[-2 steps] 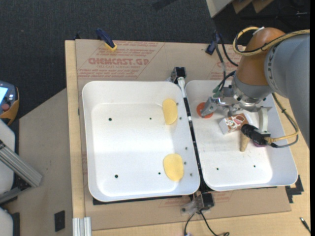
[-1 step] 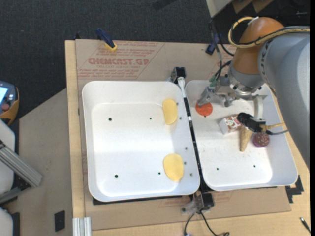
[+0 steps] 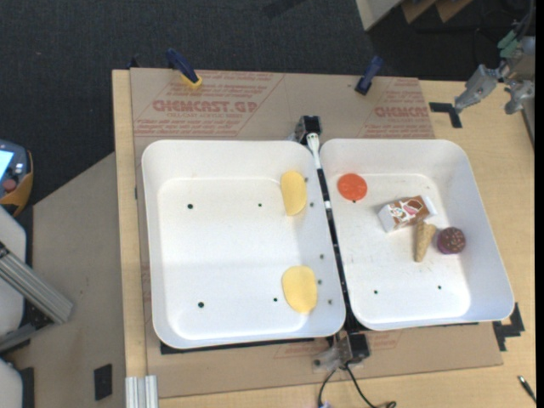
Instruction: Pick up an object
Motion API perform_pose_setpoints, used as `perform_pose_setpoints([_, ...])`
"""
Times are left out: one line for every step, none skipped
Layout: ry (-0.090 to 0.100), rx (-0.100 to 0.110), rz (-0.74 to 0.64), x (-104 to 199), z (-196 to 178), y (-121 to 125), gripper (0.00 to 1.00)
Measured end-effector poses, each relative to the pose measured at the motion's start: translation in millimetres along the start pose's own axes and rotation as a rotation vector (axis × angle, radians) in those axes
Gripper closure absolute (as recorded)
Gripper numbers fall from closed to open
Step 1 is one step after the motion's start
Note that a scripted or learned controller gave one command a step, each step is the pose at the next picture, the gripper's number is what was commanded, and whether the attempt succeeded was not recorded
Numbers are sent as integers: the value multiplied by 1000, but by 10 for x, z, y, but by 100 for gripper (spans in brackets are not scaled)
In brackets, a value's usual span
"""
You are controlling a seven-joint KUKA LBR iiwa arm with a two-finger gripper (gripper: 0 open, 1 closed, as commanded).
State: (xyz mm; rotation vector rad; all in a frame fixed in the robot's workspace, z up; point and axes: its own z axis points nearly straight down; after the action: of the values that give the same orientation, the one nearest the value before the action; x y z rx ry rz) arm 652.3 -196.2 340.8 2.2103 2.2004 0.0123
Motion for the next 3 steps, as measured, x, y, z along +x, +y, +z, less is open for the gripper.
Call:
perform_pose_setpoints([6, 15, -6, 48, 11, -4, 100])
perform_pose_setpoints([5, 0, -8, 295, -1667, -328, 100])
perform_pose_setpoints([9, 12, -8, 566, -2005, -645, 100])
